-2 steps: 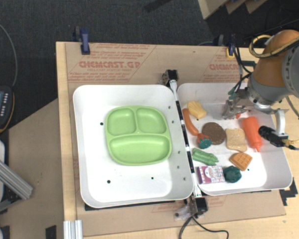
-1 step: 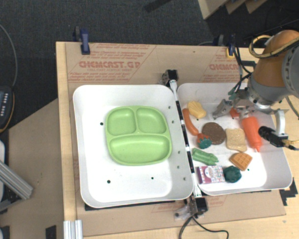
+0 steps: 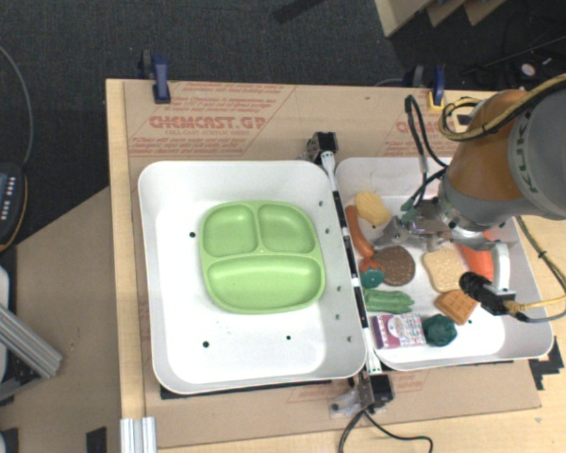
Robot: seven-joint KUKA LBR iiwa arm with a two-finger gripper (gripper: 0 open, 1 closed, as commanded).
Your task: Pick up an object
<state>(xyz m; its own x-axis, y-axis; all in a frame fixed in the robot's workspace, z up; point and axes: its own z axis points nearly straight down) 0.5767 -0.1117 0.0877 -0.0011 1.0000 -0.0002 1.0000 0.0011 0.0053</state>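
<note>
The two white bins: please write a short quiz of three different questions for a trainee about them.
1. True or false: the light green divided plastic plate lies in the left shallow white bin.
2. Multiple choice: where is the grey arm's two-finger gripper? A) above the left bin B) above the right shallow white bin C) outside both bins
3. Fill in: the purple and white packet lies beside a dark ____ rounded toy.

Key: 1 true. 2 B. 3 green.
</note>
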